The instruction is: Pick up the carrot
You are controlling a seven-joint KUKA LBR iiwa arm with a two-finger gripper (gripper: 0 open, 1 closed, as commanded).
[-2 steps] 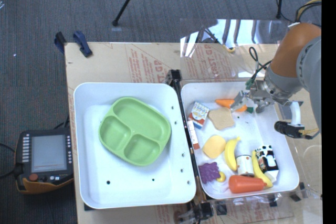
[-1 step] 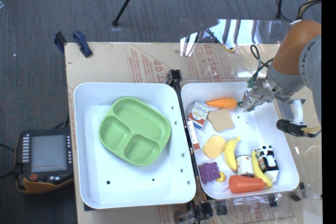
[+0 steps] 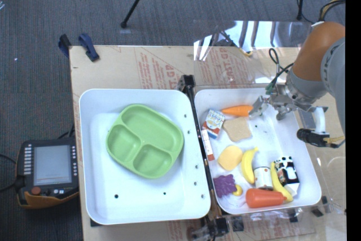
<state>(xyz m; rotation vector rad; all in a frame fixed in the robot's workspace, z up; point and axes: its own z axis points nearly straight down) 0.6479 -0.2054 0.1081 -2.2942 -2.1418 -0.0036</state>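
Carrot (image 3: 237, 111) is lying in the right bin (image 3: 313, 169), just left of the gripper (image 3: 269, 110), whose fingers are standing open, holding nothing.

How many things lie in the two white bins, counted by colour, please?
Green: 1, the plate
Orange: 2, the carrot and a second orange vegetable
Yellow: 3, two bananas and a lemon
Purple: 1, grapes
Tan: 1, bread slice
Mixed colours: 3, carton, can, black-and-white toy
Total: 11
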